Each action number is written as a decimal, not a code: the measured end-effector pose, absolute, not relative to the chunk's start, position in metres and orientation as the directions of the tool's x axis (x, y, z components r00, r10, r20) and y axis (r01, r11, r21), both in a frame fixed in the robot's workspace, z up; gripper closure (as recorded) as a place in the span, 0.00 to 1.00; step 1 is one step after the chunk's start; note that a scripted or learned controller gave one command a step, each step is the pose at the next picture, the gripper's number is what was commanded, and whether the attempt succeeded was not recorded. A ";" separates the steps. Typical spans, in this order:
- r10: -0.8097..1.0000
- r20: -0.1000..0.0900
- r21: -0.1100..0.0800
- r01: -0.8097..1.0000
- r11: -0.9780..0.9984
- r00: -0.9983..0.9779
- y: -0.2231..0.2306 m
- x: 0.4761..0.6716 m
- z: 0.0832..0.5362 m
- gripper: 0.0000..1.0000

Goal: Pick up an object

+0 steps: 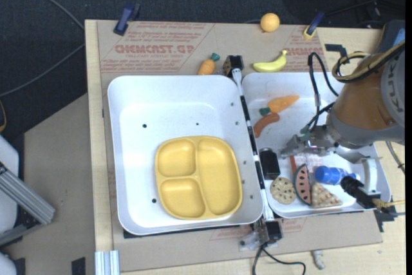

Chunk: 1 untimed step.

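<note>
Hand (301,146): mine, low in the right bin (293,84), over the toy food along its near edge; grip state cannot be told from this view.

Candidates: watermelon slice (302,185), cracker (282,190), blue piece (328,174), all just beside the hand; orange carrot (283,103) farther back.

Method, as I judge it: settle on one item, descend straight, avoid the crowded neighbours.

Left bin (129,106): yellow divided plate (196,176).

Counter (167,45): cardboard-topped, bearing banana (270,63), orange ball (270,22), blue clamps. Dark carpet beyond.
</note>
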<state>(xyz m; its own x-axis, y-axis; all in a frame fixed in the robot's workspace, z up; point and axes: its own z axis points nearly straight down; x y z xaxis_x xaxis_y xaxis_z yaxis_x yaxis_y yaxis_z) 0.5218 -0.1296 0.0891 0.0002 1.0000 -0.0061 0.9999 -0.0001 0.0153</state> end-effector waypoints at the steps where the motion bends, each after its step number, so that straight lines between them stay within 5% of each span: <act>1: 1.000 -0.002 0.018 1.000 0.001 -0.001 -0.127 0.523 0.100 1.00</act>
